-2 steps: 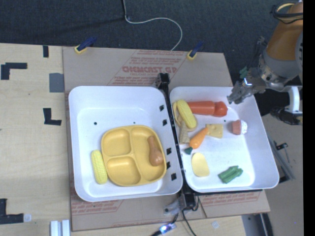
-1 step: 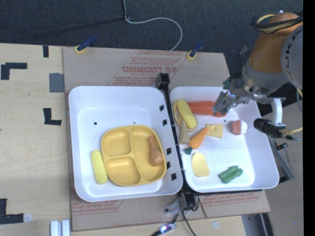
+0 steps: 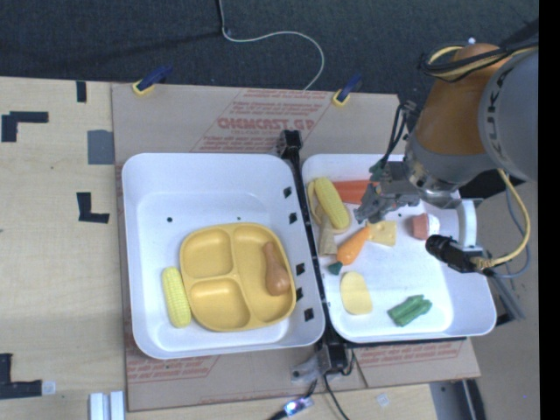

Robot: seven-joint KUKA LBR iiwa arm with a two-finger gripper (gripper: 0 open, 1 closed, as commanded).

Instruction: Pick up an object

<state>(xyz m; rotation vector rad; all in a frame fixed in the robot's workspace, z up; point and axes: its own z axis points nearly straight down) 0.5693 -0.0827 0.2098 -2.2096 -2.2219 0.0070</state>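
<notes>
Reaching in from the right, the grey arm (image 3: 490, 103) with its orange band hangs over the right bin (image 3: 472, 309), its gripper (image 3: 374, 206) low near that bin's far left part. Whether the claw is released or clenched cannot be told from this slant, and nothing shows plainly between it.

Just beside the gripper tip lies an orange carrot (image 3: 353, 245), slanted, with a pale yellow cheese-like wedge (image 3: 383, 233) touching its upper end. Toward the bin's far edge a red-orange strip (image 3: 352, 190) lies flat, and an ear of corn (image 3: 330, 201) rests along the left wall, next to a tan piece (image 3: 326, 239) below it. A small pink piece (image 3: 421, 226) sits to the right, near the arm's black fitting (image 3: 448, 252). Nearer the front edge lie a pale yellow rounded piece (image 3: 355, 292) and a green pea pod (image 3: 409, 309), apart from each other.

In the left bin (image 3: 149, 182) a yellow divided plate (image 3: 229, 274) sits toward the front, with a brown sausage (image 3: 276, 268) lying in its right compartment. A second ear of corn (image 3: 176, 296) lies just beside the plate's left rim, on the bin floor.

Both bins rest on a cardboard sheet (image 3: 254, 121) held at its far edge by two clips.
</notes>
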